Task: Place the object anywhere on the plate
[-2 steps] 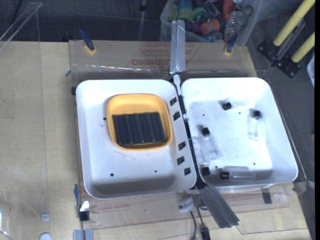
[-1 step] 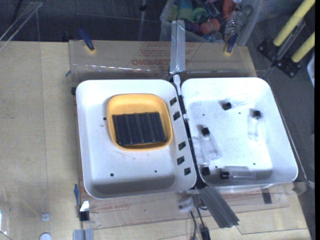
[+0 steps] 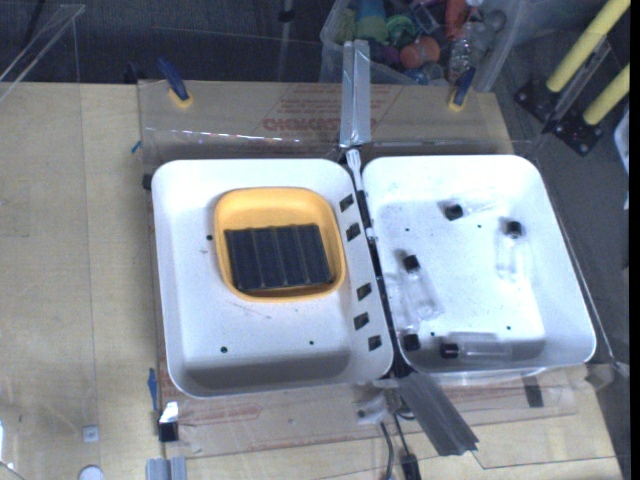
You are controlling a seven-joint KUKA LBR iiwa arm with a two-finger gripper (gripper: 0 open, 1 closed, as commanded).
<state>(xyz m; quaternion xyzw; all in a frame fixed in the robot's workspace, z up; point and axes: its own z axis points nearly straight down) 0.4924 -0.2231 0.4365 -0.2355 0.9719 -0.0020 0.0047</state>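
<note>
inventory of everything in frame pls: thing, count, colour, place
white bins: 2, white, side by side on the bench
plate: 1, yellow-orange, in the left bin
dark ribbed block: 1, black, lying on the plate
clear tubes with black caps: about 4, transparent, scattered in the right bin
clear tub of toys: 1, mixed colours, behind the bins
blue clamps: 2, blue, on the rear panel edge
yellow bars: 2, yellow, top right corner

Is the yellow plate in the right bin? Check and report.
No, the yellow plate sits in the left bin, with a dark ridged block on it.
</note>
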